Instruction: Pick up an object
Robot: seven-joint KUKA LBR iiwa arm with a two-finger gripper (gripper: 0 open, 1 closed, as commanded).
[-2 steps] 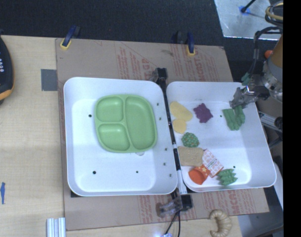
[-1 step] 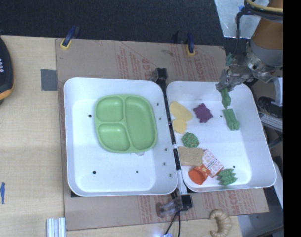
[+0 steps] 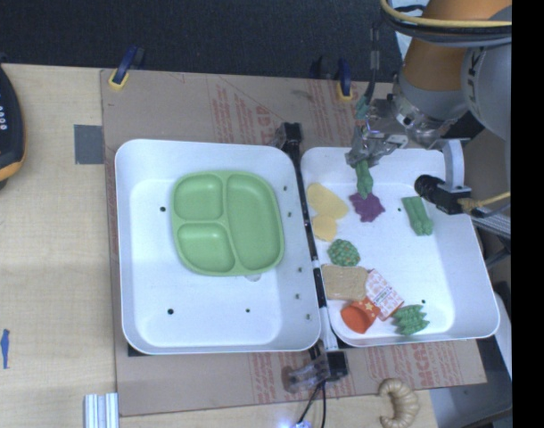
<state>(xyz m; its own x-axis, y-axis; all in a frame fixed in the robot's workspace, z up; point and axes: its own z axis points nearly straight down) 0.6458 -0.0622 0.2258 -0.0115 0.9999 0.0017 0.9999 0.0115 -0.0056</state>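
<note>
1. Green stalk piece (image 3: 366, 182) hangs from the tool (image 3: 368, 152) at the back of the right bin (image 3: 473, 266); you can see its upper end pinched between the fingers, so the tool is clenched on it.
2. Just below the stalk's lower end you'll find a purple piece (image 3: 368, 207); whether the two touch is unclear.
3. To its left lie two pale yellow pieces (image 3: 325, 209), close against the bin's left wall.
4. To its right sits a green block (image 3: 417, 215), well apart from the tool.
5. Further forward you have a round green piece (image 3: 343, 252), a tan slab (image 3: 345, 283), a red-and-white packet (image 3: 382, 296), an orange-red piece (image 3: 356, 317) and a leafy green piece (image 3: 411, 319), crowded along the front.
6. Left bin (image 3: 147, 319) holds a green divided plate (image 3: 227, 222).
7. On the surface (image 3: 49, 266) in front of the bins lies a curled tan thing (image 3: 399, 401).
</note>
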